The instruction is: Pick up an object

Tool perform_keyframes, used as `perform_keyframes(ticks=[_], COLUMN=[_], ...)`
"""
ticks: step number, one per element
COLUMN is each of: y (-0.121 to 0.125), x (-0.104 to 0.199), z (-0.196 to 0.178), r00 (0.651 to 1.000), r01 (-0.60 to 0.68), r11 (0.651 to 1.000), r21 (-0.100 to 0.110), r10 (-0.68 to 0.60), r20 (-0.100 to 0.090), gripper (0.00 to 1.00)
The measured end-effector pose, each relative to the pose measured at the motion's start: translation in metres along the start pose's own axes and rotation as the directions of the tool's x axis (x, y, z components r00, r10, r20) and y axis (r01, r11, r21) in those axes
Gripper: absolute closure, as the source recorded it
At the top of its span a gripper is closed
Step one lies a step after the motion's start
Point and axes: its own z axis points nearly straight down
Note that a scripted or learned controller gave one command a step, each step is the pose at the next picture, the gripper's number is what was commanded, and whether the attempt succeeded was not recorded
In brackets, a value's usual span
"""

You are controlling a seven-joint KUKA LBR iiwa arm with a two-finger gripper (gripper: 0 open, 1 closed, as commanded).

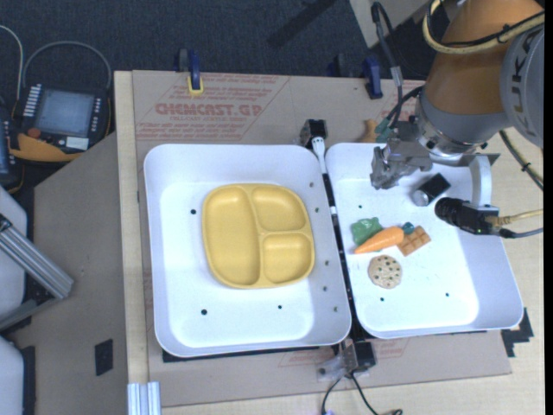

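Sitting in right bin [484, 309]: carrot [380, 239], cookie [384, 271]

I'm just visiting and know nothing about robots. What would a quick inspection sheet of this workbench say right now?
Surface: board bearing the left bin and right bin, side by side.
Job's things: carrot, cookie, green piece and brown piece clustered in the right bin.
Clutter: yellow divided plate in the left bin.
Hand: hand above the right bin's far end, apart from the food; finger state unclear.
Cables: yellow loop on the arm; black wire at the near edge.
Surroundings: handheld screen at the left.
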Motion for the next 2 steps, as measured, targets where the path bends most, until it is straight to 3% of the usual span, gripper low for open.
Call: perform_keyframes(ticks=[1,2], y=[-0.004,-0.029], x=[0.056,0.098], z=[0.009,0.014], r00=[1.000,1.000], r01=[0.000,-0.001], r11=[1.000,1.000], r21=[0.000,0.001], r10=[0.000,0.001], r20=[0.001,0.001], gripper=[1.00,1.00])
